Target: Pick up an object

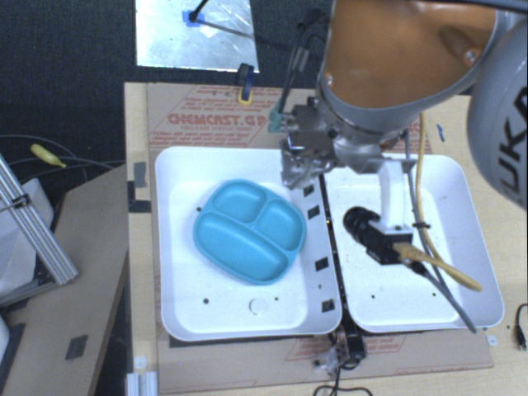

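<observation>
Blue divided plate [249,229] lies flat in left bin [177,304]. I judge it light, stiff, slick plastic; its raised rim offers the best hold. Beyond, gripper [299,172] hangs over the bins' divider; jaw state I cannot tell.

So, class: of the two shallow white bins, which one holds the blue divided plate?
The left shallow white bin holds the blue divided plastic plate. The right shallow white bin has the grey arm's gripper hardware over it instead.

Bench [91,221] with two white bins [177,304]
</observation>
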`<move>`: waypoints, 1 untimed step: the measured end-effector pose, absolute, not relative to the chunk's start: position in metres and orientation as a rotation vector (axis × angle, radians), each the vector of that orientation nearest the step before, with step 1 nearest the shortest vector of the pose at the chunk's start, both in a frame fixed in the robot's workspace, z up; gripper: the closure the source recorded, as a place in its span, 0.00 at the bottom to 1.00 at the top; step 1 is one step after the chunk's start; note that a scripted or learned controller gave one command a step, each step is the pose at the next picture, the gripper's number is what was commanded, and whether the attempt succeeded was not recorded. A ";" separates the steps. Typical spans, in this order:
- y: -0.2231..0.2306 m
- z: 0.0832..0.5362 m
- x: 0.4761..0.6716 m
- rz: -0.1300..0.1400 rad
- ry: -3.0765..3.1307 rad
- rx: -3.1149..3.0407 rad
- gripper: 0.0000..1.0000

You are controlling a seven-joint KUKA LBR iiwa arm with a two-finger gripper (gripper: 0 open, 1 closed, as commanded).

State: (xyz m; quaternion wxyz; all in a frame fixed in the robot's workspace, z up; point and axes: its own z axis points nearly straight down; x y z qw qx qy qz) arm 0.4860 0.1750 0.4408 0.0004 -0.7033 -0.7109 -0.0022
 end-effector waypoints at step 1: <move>0.116 0.488 0.487 -0.010 -2.220 -2.229 1.00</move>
